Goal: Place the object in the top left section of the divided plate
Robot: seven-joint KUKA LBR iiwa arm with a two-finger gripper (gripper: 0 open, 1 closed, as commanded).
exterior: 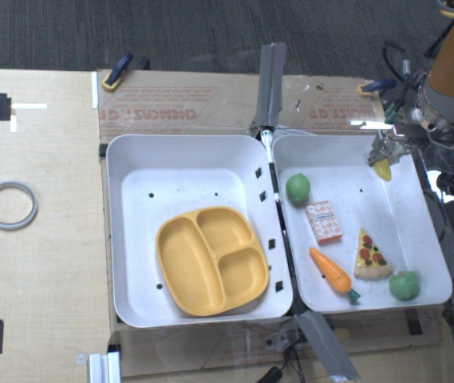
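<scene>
An orange-yellow divided plate (180, 263) lies in the left bin (131, 214), with one long section on its left and two smaller ones on its right. My gripper (384, 155) hangs over the far right corner of the right bin (426, 230), well away from the plate. A small yellow object (383, 171) sticks out from between its fingertips, so the gripper is shut on it and lifted above the bin floor.
The right bin holds a green ball (298, 187), a small pink-and-white box (323, 222), a carrot (331, 271), a pizza slice (370, 255) and a green apple (404, 285). A tape roll (9, 205) lies on the bench at far left.
</scene>
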